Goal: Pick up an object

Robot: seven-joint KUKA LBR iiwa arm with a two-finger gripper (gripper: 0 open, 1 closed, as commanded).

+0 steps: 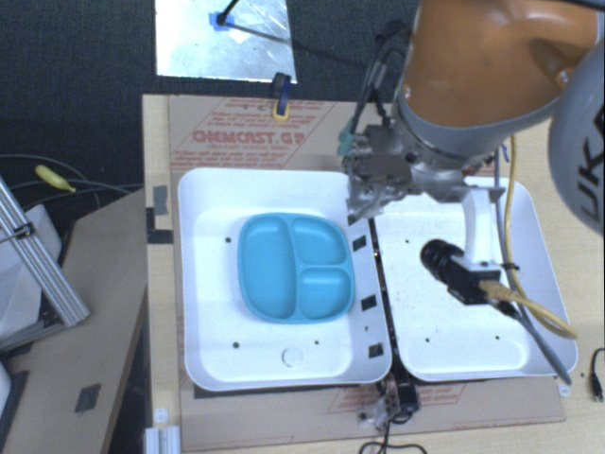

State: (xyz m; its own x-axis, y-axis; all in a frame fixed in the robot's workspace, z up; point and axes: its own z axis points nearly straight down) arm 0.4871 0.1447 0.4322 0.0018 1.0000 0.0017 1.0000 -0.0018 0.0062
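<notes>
We see the grey arm with its orange band (492,45) over the right shallow white bin (529,348), the blue three-compartment plastic plate (293,268) lying flat in the left white bin (203,253), and the gripper (364,206) above the bins' shared edge, its grasp impossible to tell.

Dark carpet (76,64) under a shiny foil sheet (222,26) (crinkled), beside cardboard (246,130).
</notes>
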